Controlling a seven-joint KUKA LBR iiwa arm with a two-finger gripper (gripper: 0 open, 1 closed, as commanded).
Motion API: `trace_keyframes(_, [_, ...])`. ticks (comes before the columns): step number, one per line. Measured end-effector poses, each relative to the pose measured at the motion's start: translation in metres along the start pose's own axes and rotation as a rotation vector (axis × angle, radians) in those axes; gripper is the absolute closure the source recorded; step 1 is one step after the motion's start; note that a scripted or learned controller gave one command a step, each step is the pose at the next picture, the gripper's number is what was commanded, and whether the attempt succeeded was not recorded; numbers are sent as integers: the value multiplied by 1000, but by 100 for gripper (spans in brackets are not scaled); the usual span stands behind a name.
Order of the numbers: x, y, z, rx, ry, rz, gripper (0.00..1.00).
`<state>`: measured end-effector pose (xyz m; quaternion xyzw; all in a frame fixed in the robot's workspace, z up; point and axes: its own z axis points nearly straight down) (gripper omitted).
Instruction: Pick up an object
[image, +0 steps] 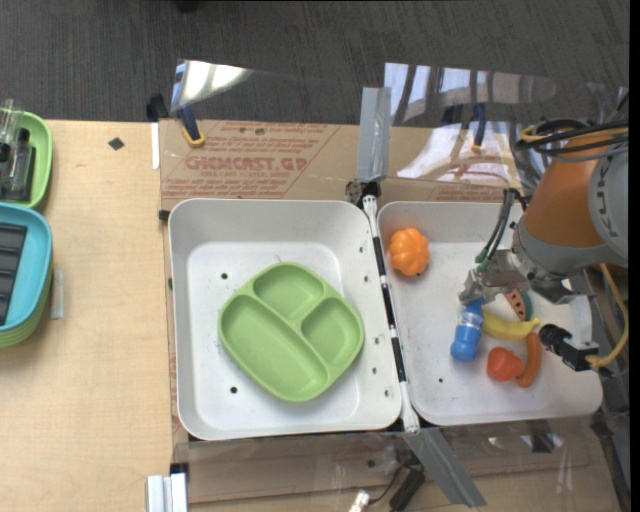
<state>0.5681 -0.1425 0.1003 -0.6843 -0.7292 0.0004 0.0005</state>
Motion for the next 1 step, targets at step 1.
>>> trace_keyframes(1, [68, 46, -91, 1, -1, 129, 100])
